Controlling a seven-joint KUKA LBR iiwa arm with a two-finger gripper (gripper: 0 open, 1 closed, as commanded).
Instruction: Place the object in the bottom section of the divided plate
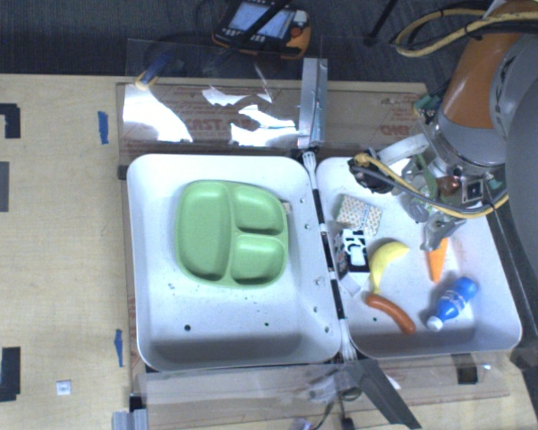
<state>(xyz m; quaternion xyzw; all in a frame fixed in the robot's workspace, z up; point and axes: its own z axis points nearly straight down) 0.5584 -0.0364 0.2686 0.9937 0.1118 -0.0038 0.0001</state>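
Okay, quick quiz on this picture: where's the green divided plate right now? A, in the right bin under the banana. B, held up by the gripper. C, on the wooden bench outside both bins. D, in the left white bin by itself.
D: the green divided plate lies flat in the left bin, while the banana, carrot and blue bottle sit in the right bin.

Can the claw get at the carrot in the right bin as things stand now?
Probably yes. The claw hangs right above the carrot, which lies on the bin floor apart from the banana, the bottle and the sausage. Nothing covers it.
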